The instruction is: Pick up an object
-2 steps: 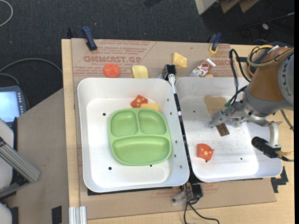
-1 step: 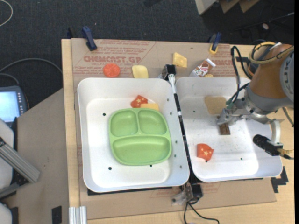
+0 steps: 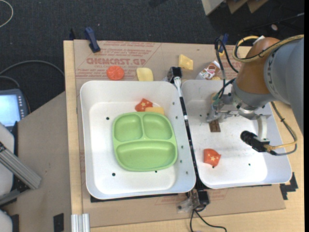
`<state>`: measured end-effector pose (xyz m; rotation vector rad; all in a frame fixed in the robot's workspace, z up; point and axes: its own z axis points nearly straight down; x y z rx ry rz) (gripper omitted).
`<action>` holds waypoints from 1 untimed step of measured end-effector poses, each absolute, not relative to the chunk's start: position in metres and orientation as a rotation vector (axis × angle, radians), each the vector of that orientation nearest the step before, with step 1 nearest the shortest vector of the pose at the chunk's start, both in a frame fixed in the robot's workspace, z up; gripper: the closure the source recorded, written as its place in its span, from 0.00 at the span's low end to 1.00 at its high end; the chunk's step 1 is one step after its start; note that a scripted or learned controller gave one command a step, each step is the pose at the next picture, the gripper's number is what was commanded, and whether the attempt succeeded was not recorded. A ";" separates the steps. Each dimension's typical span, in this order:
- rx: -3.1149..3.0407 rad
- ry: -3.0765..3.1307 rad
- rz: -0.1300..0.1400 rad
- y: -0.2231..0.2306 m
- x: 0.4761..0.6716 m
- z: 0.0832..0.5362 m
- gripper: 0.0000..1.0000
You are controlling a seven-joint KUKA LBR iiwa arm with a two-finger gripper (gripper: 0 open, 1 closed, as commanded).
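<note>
The red object (image 3: 211, 157) lies in the lower left of the right bin (image 3: 270, 175), well right of the green divided plate (image 3: 144, 141) that I see in the left bin (image 3: 91, 129). Above it, the gripper (image 3: 214, 122) points down over the right bin's centre; I cannot tell its opening or any hold.

Grey robot arm (image 3: 285, 69) w/ orange band; yellow & black cables loop around wrist; dark, small gripper (image 3: 215, 121).
</note>
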<state>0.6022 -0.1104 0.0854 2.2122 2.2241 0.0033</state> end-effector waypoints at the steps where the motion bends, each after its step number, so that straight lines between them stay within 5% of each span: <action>1: 2.211 2.227 0.009 -0.034 0.575 0.190 1.00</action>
